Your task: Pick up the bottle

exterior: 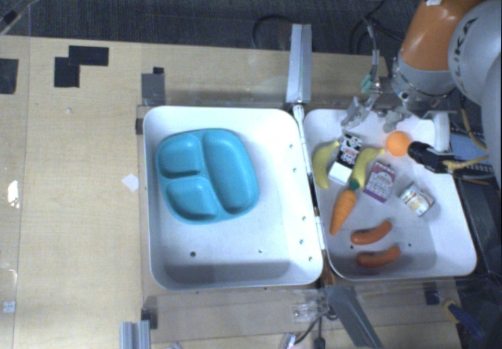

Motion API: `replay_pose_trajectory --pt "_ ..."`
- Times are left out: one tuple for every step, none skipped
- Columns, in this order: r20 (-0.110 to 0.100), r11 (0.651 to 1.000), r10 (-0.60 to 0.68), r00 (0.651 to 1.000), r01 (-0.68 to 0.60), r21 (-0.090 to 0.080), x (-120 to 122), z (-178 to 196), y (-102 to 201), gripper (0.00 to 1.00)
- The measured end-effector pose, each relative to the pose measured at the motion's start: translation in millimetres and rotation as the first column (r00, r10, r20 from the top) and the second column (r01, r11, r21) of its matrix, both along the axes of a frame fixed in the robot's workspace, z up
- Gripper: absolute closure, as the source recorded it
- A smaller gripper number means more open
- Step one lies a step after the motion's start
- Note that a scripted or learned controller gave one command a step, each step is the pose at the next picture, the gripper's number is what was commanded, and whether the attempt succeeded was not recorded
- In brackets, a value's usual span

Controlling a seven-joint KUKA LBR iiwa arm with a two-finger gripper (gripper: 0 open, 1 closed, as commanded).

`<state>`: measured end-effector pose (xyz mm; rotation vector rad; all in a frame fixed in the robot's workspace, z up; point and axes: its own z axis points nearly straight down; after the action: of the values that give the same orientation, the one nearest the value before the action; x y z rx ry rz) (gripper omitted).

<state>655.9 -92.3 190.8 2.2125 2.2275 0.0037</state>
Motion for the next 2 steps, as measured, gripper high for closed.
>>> replay_pose_trajectory --pt "0.003 0.998 -0.059 0.998 0.059 0.000 2.1 -94.2 8.7 0.00" --pt "0.005 0.999 -0.049 0.999 0.049 -0.001 14.6 -22.0 -29.5 0.00"
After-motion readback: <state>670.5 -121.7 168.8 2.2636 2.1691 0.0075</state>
